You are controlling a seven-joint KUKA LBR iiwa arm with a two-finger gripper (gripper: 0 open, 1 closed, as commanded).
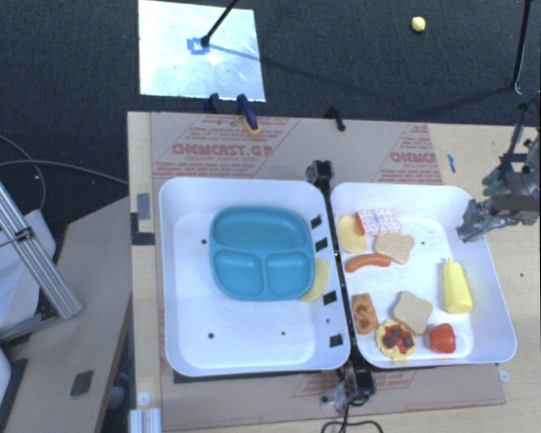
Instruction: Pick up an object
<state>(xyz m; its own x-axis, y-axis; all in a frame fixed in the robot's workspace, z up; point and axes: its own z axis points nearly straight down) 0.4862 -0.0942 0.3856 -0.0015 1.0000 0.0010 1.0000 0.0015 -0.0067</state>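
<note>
A wooden bench (101, 245) stands on dark carpet, with a brown cardboard sheet (372, 148) under two white bins. Red print on the cardboard reads "CHEMCAST GP". A shiny square sheet (201, 51) and a small yellow ball (418, 24) lie on the carpet. The left bin (182, 338) holds a blue divided tray (258, 252). The right bin (490, 326) holds toy food: a hot dog (367, 262), bread slices, a mustard bottle (456, 286), a tomato (442, 338) and a small pizza (396, 339). The gripper (475, 223) hangs over the right bin's far right rim; whether it is spread or pressed together cannot be told.
</note>
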